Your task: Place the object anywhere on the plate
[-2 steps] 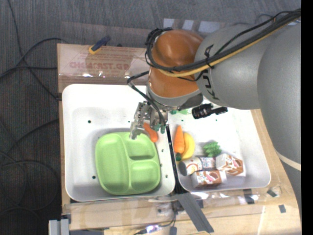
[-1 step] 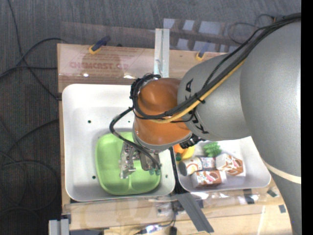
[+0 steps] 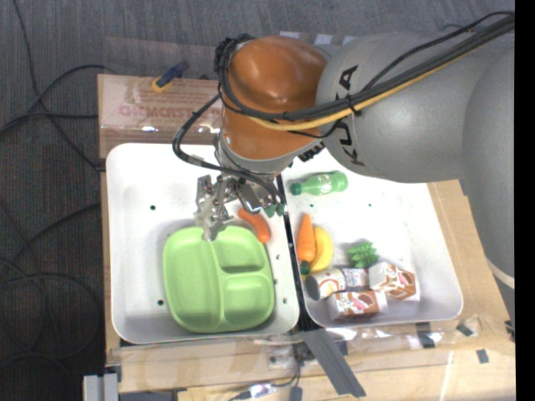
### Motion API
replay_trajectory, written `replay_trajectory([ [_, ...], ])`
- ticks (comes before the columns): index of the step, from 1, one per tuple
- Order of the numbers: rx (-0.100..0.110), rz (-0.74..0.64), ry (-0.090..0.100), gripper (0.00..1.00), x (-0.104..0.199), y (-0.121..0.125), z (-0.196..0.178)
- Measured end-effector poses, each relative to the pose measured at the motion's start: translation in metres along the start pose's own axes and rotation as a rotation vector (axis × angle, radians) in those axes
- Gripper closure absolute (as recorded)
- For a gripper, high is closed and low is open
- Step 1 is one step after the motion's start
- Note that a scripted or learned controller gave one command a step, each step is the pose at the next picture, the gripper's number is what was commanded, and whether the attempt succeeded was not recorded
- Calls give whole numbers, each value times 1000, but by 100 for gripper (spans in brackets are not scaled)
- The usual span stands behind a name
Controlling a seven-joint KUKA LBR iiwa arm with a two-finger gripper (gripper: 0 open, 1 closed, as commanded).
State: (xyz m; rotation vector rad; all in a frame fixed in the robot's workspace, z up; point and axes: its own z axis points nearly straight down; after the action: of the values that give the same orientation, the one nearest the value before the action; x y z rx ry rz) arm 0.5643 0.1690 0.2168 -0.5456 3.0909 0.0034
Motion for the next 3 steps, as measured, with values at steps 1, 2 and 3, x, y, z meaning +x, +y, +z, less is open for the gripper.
replay_trajectory([
  [1,0,160,4,100,51,44,43],
  [2,1,259,2,100,2,-33,73],
  [3,-1,494,-16,100,-27,-8,123],
])
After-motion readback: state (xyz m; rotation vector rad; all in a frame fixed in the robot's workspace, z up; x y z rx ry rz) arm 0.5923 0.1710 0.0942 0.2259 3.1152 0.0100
